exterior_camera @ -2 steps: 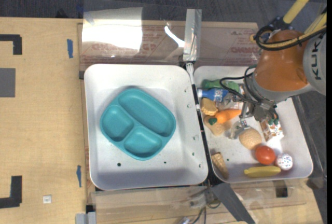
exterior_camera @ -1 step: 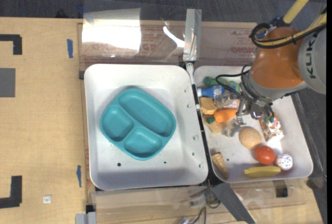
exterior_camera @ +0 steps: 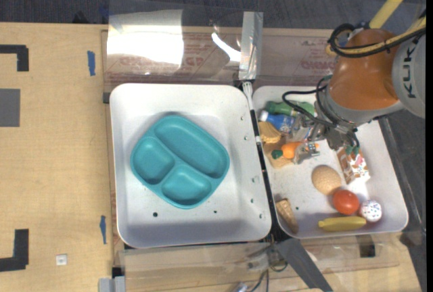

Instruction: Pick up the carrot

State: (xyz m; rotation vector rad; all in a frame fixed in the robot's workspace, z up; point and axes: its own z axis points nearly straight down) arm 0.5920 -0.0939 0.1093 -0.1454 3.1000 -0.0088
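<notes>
The carrot (exterior_camera: 289, 151) sits near the left wall of the right bin (exterior_camera: 399, 206). My end effector (exterior_camera: 312, 143) hangs just beside it. I cannot tell its state. I should come straight down over the carrot. The left bin (exterior_camera: 125, 108) holds a teal tray (exterior_camera: 179, 159).

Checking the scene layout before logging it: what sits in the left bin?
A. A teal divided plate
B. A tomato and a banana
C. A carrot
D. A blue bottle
A: the teal plate lies alone in the left bin, while the tomato, banana and other items are in the right bin.
</notes>
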